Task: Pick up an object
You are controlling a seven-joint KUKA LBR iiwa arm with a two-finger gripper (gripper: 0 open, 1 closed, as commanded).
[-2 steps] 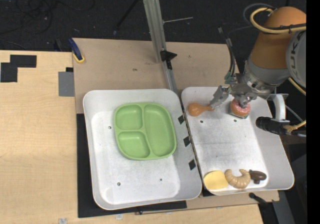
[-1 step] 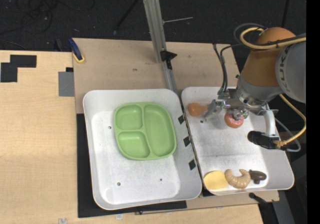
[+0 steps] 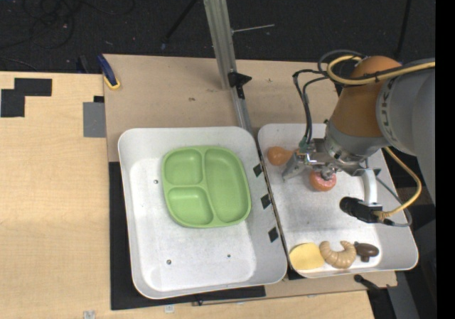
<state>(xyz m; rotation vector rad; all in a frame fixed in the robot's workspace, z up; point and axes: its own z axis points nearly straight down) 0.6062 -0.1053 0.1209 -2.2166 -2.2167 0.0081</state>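
Arm: I see my grey arm point(image 3: 398, 108) with its orange band reaching in from the right, bent down over the right bin point(image 3: 323, 229).
Gripper: the gripper point(image 3: 318, 168) sits low over the far half of that bin.
Fingers: I cannot tell how they are set; the wrist covers them.
Red thing: a small roundish red object point(image 3: 322, 181) lies on the bin floor just below the gripper, touching or very nearly so; whether it sits between the fingers I cannot say. It looks round, so I read no long axis.
Orange thing: a small orange lump point(image 3: 279, 156) lies just left of the gripper, near the bin's left wall.
Near edge: a yellow piece point(image 3: 306, 257), a tan curved pastry point(image 3: 338, 253) and a brown bit point(image 3: 366, 250) lie in a row, long axis left to right.
Left bin: I see a green divided plate point(image 3: 207, 187) resting in the left bin point(image 3: 149, 253).
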